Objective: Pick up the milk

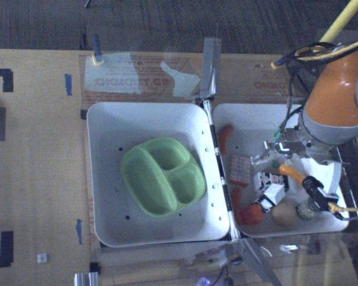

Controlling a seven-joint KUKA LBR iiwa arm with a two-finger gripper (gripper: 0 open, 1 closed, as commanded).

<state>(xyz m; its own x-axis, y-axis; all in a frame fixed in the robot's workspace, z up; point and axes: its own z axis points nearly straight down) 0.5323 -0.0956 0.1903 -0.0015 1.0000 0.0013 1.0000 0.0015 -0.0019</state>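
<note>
Arm [336, 100] down in right bin [250, 115], hand [273, 180] low among the clutter; grip state hard to read, cannot tell. Milk likely the small white carton [273, 194] right under the hand, lying tilted, partly hidden. Crowded all around: tomato [251, 214] just beside, orange carrot-like piece [293, 173] touching or near, tan rounded item [284, 215], printed packet [240, 168], reddish item [226, 137] further up.

Risks: grabbing a neighbour instead, slipping off a tilted carton, cable [339, 208] snagging.

Left bin [101, 159] with green divided plate [162, 175]. Wooden desk [36, 171], blue tape marks, dark carpet beyond.
</note>
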